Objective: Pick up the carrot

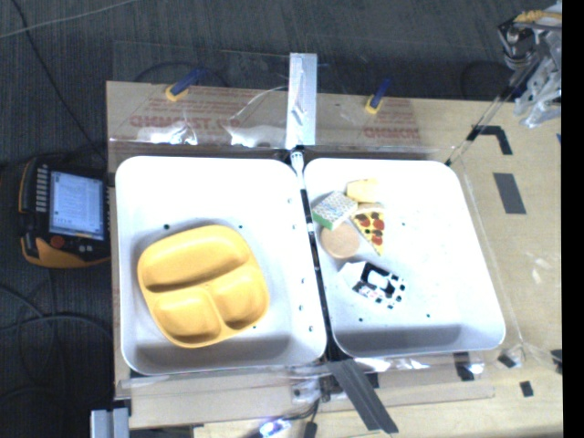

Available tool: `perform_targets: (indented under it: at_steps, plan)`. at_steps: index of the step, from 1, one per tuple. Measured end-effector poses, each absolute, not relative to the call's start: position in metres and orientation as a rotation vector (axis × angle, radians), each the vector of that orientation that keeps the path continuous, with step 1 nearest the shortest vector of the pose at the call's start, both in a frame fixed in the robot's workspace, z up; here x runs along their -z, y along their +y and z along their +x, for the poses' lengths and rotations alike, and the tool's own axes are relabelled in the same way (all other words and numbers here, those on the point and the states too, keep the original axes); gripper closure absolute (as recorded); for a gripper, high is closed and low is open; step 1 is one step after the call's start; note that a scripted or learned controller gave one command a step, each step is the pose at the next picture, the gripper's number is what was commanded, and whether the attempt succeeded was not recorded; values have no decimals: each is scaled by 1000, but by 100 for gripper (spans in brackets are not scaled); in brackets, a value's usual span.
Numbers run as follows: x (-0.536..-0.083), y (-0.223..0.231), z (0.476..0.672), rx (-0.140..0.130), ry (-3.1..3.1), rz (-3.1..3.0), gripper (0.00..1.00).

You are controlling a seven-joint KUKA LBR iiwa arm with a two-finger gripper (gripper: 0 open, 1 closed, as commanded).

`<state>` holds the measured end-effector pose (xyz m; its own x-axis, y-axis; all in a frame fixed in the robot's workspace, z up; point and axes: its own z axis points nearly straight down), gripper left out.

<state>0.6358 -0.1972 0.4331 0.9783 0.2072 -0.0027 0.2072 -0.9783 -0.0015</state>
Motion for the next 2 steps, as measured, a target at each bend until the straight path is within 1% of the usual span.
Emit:
perform_targets:
  at_steps: [1,2]
  plan:
    - [-348,-223,629,-8,-933,-2998,100]
    - [-398,-223,653,-5,-782,-3043,100]
